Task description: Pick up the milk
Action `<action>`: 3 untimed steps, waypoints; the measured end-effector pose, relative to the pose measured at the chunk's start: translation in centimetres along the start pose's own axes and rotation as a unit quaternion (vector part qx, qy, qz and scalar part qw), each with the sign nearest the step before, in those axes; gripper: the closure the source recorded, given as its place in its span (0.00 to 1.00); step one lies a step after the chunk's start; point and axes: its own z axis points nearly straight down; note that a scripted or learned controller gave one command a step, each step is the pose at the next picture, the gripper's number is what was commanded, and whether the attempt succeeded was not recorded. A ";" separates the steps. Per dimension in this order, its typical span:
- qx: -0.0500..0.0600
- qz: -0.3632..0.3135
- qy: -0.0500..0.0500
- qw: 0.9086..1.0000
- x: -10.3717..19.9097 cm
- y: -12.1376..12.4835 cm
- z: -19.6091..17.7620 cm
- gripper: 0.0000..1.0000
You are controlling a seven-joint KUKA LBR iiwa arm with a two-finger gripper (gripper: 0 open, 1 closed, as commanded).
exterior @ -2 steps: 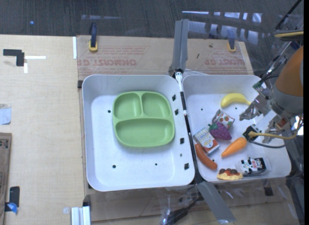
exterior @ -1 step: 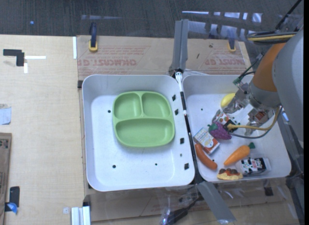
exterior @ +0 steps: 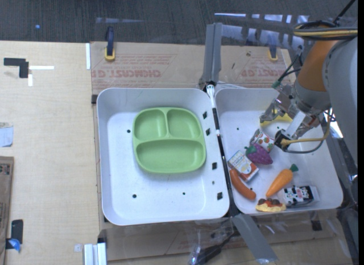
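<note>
A: Nearest the front rim of the right bin [exterior: 335,198]: the milk [exterior: 297,195], a cow-patterned carton lying flat beside the carrot [exterior: 280,182].

B: Gripper [exterior: 272,128] hovers near the bin's middle, nothing visibly held; opening unclear, presumably mid-approach.

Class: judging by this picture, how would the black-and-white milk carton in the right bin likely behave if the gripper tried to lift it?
The milk carton looks small and boxy, so probably light and fairly stiff. It lies on its side, so rolling seems unlikely. The carrot lies close beside it, so it may get nudged.
</note>
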 end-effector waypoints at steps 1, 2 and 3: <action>0.001 0.028 0.000 1.000 -10.7 -5.0 -0.9 0.00; 0.001 0.011 0.001 1.000 -3.8 -2.1 -2.3 0.00; 0.001 -0.087 0.001 0.996 -7.7 -8.0 -9.8 0.00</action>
